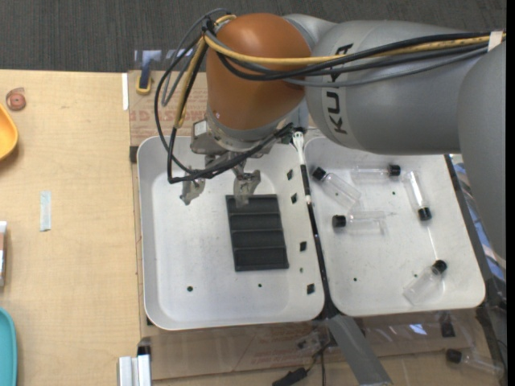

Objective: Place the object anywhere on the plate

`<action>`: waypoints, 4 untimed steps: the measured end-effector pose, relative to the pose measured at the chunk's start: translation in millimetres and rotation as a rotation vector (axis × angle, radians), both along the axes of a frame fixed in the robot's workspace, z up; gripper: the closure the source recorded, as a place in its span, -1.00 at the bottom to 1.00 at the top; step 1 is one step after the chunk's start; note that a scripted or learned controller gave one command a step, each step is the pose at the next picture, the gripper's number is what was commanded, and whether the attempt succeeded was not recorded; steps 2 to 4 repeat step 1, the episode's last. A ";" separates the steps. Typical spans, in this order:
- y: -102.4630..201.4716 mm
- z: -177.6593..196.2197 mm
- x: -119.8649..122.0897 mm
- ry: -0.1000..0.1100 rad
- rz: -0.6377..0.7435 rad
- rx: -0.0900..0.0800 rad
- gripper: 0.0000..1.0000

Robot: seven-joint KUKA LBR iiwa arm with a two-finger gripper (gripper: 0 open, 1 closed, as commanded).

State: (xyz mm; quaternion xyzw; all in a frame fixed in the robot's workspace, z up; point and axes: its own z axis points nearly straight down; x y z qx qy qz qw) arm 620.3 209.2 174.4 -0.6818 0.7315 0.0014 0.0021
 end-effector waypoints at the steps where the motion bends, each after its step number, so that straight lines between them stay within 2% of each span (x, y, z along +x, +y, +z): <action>1: 17.3 -81.9 -7.0 0.000 -0.064 0.000 -1.00; 4: 17.3 -81.9 -7.0 0.000 -0.064 0.000 -1.00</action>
